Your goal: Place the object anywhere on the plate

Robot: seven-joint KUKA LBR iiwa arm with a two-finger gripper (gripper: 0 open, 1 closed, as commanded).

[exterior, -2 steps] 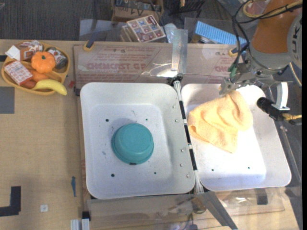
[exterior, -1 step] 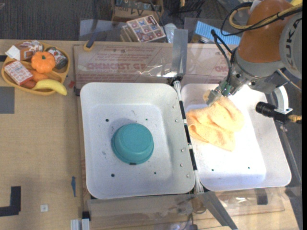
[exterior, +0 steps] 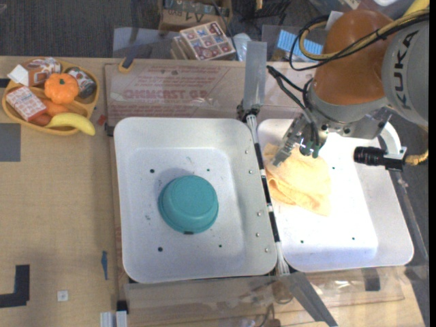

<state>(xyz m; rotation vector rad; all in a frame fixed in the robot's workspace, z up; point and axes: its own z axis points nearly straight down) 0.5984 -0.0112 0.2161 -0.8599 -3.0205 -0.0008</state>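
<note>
The claw [exterior: 298, 147] hangs over the upper left of the right bin [exterior: 381, 244], its fingers pinched on the raised top corner of a yellow cloth [exterior: 303, 182]. The cloth is soft, pale and crumpled, spreading down along the bin's left wall. On the arm [exterior: 354, 53], at the picture's edge, grey letters read "KUKA", partly cut off. In the left bin [exterior: 136, 251] sits a teal plate [exterior: 189, 204], well apart from the cloth. Faded red print on the cardboard [exterior: 174, 90] behind is too faint to read.

Wooden bench [exterior: 54, 203], dark floor [exterior: 68, 12], cardboard box [exterior: 194, 2]
</note>
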